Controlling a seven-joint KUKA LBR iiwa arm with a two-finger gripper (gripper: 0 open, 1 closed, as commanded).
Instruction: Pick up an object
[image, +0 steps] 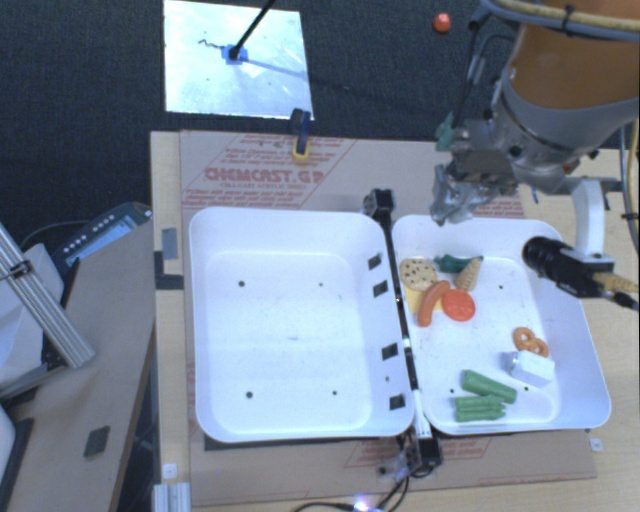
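Object: none taken; cookie (417, 272), sausage (433, 301), tomato slice (459, 306) in right bin (590, 390). Hand (455, 207) above rim (fingers' spread: cannot tell). Step: approach; next, descend.

Claw (455, 208) above toy-filled right bin (575, 330)
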